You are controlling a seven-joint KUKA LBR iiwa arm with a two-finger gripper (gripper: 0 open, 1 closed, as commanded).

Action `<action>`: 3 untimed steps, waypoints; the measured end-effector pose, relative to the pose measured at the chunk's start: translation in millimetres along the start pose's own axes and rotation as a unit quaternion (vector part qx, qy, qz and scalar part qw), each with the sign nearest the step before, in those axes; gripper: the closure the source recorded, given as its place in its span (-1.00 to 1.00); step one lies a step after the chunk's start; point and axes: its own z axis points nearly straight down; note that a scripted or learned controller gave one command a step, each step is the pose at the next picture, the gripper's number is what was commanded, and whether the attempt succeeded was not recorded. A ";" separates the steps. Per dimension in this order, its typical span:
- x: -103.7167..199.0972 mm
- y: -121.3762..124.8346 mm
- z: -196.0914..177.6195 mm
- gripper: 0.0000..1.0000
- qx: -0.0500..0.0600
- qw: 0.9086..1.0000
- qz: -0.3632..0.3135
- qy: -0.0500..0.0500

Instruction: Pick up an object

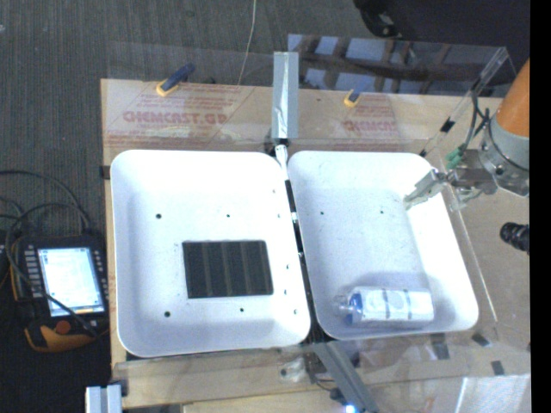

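Grey metal marks the gripper point(426, 189), which pokes in from the right over the upper right rim of the right bin point(370, 179). Its tip points left and slightly down, and nothing lies between its fingers; whether they are spread or pressed together cannot be told, as they are small and blurred. Behind it sit the wrist and the orange band of the arm point(516, 110) at the right edge.

The nearest thing to pick is a white plastic bottle point(386, 305) with a blue-tinted end, lying on its side along the lower wall of the right bin. It is well apart from the gripper, below it and somewhat to the left, with bare white bin floor between the two and nothing standing in the way.

In the left bin point(146, 188) a flat dark ribbed rectangle point(227, 268) lies near the middle of the floor, far from the gripper and across the divide between the bins. A grey upright post point(285, 93) stands at the top where the bins meet. Two small yellow clamps, one point(175, 78) and the other point(351, 98), sit on the board behind the bins. A handheld pendant point(62, 282) with a lit screen lies on the floor to the left of the bench.
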 end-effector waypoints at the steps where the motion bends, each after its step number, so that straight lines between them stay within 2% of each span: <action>1: 20.0 -65.2 60.2 -1.00 0.001 0.998 0.067 0.000; 2: -14.5 -63.3 114.6 -1.00 0.002 0.975 0.222 0.001; 3: 51.5 -66.1 165.5 -1.00 -0.008 0.996 0.088 -0.003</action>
